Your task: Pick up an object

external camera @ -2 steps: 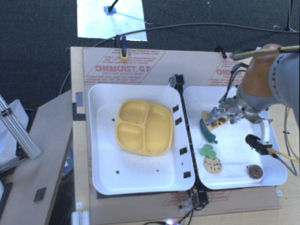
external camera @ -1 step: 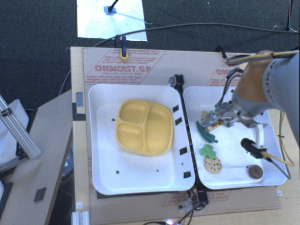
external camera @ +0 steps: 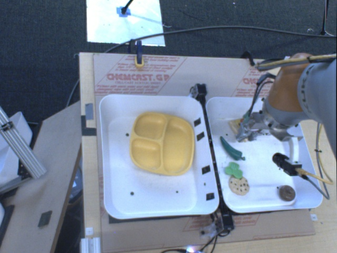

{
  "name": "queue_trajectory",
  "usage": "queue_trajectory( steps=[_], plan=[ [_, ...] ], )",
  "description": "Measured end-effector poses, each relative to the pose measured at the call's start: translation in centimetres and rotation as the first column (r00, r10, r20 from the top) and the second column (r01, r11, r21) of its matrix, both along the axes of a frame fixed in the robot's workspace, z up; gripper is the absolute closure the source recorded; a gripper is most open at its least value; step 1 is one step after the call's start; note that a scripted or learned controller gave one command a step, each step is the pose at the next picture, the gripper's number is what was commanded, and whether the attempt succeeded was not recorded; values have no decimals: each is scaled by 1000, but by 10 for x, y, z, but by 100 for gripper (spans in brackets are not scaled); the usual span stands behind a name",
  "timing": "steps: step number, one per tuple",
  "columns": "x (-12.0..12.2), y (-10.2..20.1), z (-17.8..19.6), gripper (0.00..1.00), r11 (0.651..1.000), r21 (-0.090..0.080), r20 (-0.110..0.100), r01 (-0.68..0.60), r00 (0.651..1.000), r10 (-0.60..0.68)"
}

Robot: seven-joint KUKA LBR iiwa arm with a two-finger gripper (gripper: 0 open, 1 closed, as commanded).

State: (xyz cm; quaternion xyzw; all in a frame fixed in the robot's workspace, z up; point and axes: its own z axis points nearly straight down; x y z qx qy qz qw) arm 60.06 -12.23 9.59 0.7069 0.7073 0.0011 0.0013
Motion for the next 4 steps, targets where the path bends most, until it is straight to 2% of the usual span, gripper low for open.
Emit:
queue_trajectory(
  steps=[1, 2, 3, 4],
  plan=[
    [7, 4, 63, 100, 1000, -1, 4, -5, 1000, 5],
    [5, 9, 108, 100, 1000, 0, 2, -5, 1000, 5],
    [7, 2, 170, 100, 1000, -1, 4, -5, 1000, 5],
    [8, 55, 173, 100, 1000, 1, -1, -8, 1000, 8]
  ],
)
